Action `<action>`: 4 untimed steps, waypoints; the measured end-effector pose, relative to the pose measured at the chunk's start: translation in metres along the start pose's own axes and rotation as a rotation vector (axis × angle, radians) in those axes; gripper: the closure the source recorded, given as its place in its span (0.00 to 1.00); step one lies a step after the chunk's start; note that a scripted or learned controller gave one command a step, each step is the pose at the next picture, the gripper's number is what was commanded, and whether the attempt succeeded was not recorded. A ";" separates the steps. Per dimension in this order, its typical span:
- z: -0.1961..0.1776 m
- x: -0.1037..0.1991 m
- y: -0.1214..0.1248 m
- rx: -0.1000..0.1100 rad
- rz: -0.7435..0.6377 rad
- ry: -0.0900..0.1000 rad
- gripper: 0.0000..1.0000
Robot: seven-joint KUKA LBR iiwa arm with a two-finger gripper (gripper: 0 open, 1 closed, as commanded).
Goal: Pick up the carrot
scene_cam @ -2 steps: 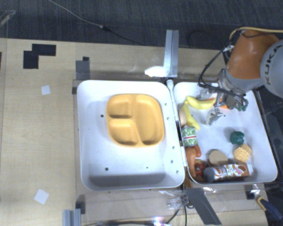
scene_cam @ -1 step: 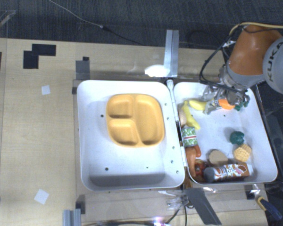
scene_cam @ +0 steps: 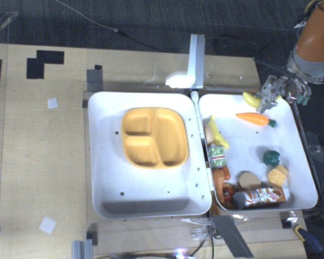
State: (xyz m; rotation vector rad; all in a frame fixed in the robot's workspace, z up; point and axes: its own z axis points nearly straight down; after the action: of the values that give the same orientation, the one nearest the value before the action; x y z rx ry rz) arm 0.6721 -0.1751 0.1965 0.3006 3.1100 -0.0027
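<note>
Pincer (scene_cam: 268, 97): poised over the back of the right bin (scene_cam: 299, 144), just above the carrot; whether it is released or clenched cannot be told. Carrot (scene_cam: 252, 118): lying flat in the right bin's back part, green end toward the right wall. Yellow banana (scene_cam: 251, 99): just behind the carrot. Left bin (scene_cam: 102, 144): holds a yellow divided tray (scene_cam: 154, 136).
</note>
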 end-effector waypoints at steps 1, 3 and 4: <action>0.106 0.080 0.019 -0.002 -0.222 0.004 1.00; 0.096 0.160 -0.063 0.001 -0.464 0.005 1.00; 0.064 0.161 -0.063 -0.002 -0.370 0.006 1.00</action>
State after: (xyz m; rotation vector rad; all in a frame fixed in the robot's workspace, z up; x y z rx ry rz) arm 0.5032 -0.2058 0.1293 -0.2772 3.1185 -0.0042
